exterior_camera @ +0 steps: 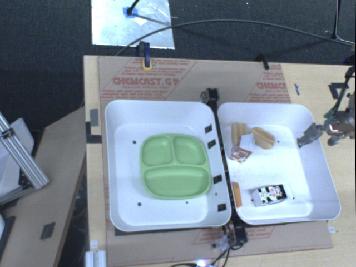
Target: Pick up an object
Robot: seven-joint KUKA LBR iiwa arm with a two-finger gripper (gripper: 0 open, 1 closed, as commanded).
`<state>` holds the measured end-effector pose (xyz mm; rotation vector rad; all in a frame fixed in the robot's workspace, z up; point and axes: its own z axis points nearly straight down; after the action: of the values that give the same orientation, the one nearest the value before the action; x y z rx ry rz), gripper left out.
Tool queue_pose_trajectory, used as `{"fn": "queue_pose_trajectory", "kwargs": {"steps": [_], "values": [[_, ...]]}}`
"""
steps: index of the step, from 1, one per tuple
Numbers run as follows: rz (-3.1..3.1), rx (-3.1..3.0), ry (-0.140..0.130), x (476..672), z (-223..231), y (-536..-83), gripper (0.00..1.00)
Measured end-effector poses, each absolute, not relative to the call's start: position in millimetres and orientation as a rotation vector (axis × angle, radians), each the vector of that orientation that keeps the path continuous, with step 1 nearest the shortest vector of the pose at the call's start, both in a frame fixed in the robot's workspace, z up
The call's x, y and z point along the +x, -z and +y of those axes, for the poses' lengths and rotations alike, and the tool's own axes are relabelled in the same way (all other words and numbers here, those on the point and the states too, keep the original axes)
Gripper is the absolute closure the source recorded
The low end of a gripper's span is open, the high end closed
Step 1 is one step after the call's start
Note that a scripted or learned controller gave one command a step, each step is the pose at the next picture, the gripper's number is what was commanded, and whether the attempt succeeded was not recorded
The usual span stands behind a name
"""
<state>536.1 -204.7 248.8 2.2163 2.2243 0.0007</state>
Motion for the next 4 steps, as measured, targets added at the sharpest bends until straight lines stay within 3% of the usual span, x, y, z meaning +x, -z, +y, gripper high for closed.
{"fn": "queue_pose_trajectory", "kwargs": {"steps": [1,3,4], "values": [[2.223,2.221,0.001,540.2,-206,-187,0.00],[2.224,2.222,0.001,526.1,-202,-96,0.00],[2.220,2.220,-0.001,527.4,-202,-109,1.00]]}}
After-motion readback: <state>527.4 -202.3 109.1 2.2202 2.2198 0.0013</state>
